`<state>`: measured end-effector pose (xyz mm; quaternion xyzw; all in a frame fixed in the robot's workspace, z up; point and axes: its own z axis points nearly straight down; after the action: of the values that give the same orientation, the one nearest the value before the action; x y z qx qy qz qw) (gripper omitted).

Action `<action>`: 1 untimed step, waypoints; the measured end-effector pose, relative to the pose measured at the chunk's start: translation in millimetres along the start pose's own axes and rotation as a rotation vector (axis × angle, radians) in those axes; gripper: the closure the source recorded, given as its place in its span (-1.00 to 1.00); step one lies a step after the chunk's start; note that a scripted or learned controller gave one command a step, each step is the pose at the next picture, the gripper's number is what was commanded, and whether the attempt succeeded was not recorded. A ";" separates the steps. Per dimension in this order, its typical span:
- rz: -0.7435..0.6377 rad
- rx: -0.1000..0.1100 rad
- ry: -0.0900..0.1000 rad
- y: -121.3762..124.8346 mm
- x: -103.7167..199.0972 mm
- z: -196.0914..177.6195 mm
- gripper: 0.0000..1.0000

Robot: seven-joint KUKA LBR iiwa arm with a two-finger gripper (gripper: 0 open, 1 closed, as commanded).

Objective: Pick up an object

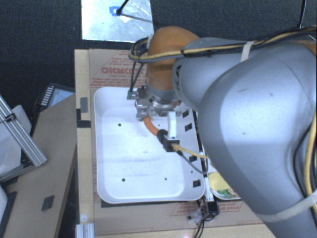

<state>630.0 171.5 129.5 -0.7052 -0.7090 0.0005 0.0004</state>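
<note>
- The grey arm (257, 113) with its orange band (166, 43) covers most of the right bin (225, 190).
- The claw (148, 114) hangs over the left bin (114, 148)'s upper right; whether it is wide or narrow cannot be told.
- A yellow-green object (222, 186) lies in the right bin's near corner.

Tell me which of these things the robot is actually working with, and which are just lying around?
Job:
arm
gripper
left bin
yellow-green item by the right bin's edge

Lying about:
cardboard sheet
shiny square
metal rail
</note>
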 end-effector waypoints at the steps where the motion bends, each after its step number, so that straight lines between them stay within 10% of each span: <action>1: -0.003 -0.009 0.003 37.2 65.3 -37.2 1.00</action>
<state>666.9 236.9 166.7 -0.7043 -0.7099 -0.0040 -0.0016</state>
